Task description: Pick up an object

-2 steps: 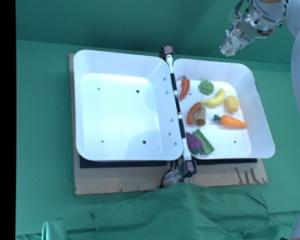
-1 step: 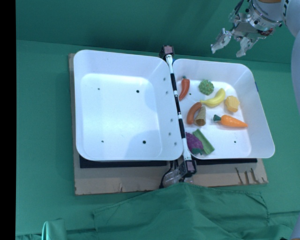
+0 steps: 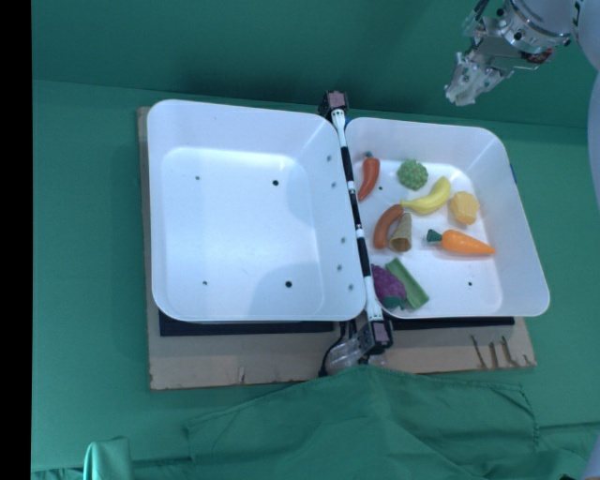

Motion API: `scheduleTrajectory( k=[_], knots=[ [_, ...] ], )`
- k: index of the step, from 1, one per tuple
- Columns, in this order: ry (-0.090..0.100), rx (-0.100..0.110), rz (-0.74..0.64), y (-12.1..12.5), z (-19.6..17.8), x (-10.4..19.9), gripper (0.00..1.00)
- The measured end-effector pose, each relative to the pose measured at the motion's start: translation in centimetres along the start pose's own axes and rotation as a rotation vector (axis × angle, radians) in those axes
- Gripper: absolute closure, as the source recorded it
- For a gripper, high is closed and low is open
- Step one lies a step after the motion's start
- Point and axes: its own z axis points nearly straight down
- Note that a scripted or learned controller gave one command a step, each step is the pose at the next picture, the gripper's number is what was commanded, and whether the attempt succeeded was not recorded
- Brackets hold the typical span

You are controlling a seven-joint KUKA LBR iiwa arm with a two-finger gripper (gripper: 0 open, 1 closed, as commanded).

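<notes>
Green cloth (image 3: 84,234) covers the bench and the back wall. A brown cardboard sheet (image 3: 244,361) lies on it; rumpled green fabric (image 3: 375,422) bunches along the near edge.

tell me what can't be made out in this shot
- Gripper, camera view: small and pale at the top right; whether its fingers are open or shut cannot be told.
- Arm: cut off by the top and right edges.
- Purple item in the right bin: partly covered by the green piece; what it is stays unclear.
- Bench front: draped by green cloth.
</notes>
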Motion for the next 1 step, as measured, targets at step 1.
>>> scheduleTrajectory(
  k=[1],
  knots=[
    [-0.001,0.001,0.001,-0.01,0.05,-0.03,0.0]
  ],
)
